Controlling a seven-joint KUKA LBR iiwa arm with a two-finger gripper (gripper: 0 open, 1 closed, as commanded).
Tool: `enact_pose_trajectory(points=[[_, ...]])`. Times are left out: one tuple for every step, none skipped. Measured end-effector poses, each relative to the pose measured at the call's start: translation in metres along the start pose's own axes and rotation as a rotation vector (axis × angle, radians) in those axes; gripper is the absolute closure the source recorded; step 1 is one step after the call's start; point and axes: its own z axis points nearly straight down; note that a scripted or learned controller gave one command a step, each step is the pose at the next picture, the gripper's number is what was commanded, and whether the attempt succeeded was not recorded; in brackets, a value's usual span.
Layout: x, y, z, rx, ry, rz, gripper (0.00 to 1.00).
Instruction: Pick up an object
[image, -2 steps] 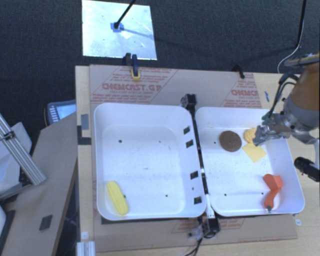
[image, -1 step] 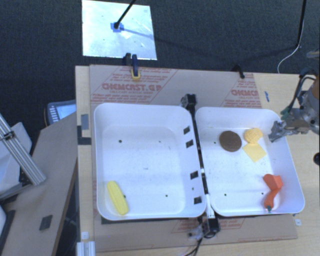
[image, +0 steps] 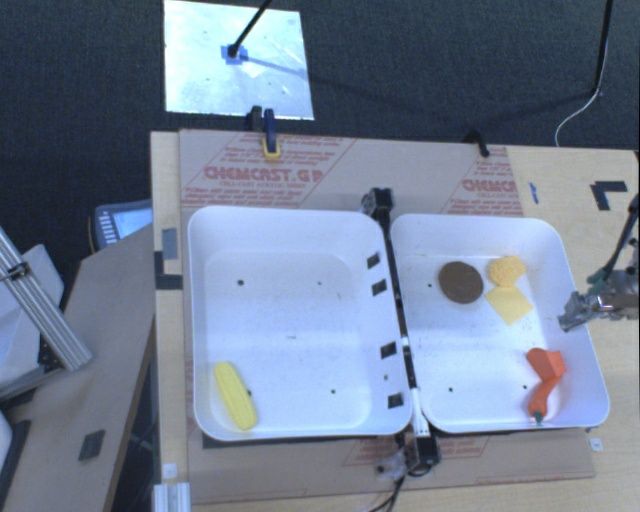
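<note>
— The arm runs off the right edge; we see just a grey bit over the right bin's rim.

— And we can't make out its fingers. The tablet on the left sits partly under the bench.

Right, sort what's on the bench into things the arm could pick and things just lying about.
Could be picked:
yellow corn cob, left bin
brown round disc, right bin
yellow waffle-like piece, right bin
pale yellow wedge, right bin
orange carrot, right bin

Just lying about:
clamp on the printed board
metal sheet behind
gripper, over the right bin's edge
</note>
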Motion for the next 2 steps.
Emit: enact_pose_trajectory(points=[[0.002,0.004,-0.012,-0.007,-0.001,-0.009,1.00],[0.002,0.005,-0.022,-0.009,-0.001,-0.011,1.00]])
